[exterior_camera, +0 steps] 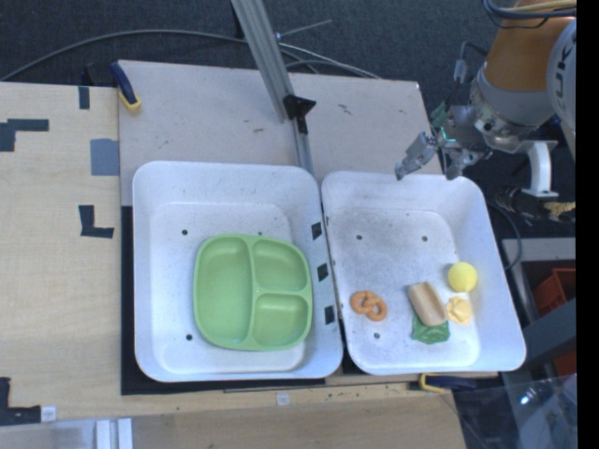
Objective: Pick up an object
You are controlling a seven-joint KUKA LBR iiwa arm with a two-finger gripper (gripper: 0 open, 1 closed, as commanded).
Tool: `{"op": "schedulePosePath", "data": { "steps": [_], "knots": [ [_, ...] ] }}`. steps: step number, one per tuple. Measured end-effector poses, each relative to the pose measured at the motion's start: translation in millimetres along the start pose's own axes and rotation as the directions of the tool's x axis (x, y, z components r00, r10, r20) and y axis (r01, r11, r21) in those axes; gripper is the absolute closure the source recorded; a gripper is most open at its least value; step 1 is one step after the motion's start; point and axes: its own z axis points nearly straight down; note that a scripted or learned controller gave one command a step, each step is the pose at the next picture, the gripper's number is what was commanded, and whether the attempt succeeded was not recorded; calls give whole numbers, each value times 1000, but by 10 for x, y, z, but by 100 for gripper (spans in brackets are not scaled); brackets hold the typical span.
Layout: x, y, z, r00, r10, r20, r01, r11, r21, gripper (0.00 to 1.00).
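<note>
Camera view shows the gripper (pixel 429 160) with fingers spread and nothing between them above the right bin's (pixel 496 251) far rim, well apart from the pretzel (pixel 369 305) and bread piece (pixel 427 303).

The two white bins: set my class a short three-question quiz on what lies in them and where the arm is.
1. True or false: the green divided plate lies in the left bin.
2. Which item lies nearest the left wall of the right bin? A) yellow ball B) orange pretzel C) tan block
3. Fill in: the end effector hangs over the right bin's ____ rim, far or near?

Key: 1 true; 2 B; 3 far.
</note>
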Motion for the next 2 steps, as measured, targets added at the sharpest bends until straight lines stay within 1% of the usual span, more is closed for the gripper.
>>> {"op": "schedulePosePath", "data": {
  "steps": [1, 2],
  "knots": [
    [0, 0, 0, 1000, 0, 0, 0, 1000, 0, 0],
    [80, 49, 587, 1000, 1, 0, -1, 1000, 6, 0]
  ]
}}
